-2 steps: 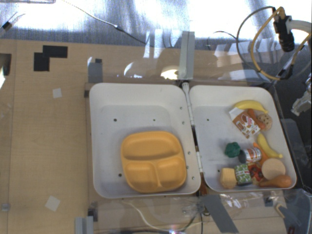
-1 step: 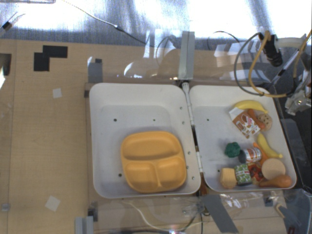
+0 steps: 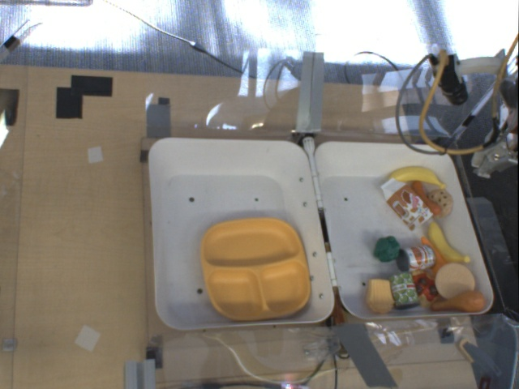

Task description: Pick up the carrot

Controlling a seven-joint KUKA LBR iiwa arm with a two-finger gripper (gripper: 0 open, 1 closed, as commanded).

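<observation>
The carrot point(image 3: 426, 198) is a short orange piece lying in the right bin point(image 3: 349, 209), towards its back right. It is wedged between a small printed carton point(image 3: 407, 207) on its left and a brown cookie point(image 3: 440, 202) on its right. A yellow banana point(image 3: 416, 174) lies just behind it. Nothing is touching the carrot from above.
The right bin also holds a second banana point(image 3: 445, 245), broccoli point(image 3: 387, 249), a can point(image 3: 420, 257), a green box point(image 3: 404, 291), a yellow block point(image 3: 378, 296), a beige disc point(image 3: 454, 280) and a drumstick point(image 3: 463, 302). A yellow divided plate point(image 3: 255, 267) sits in the left bin point(image 3: 178, 217). Cables point(image 3: 438, 112) loop behind the right bin.
</observation>
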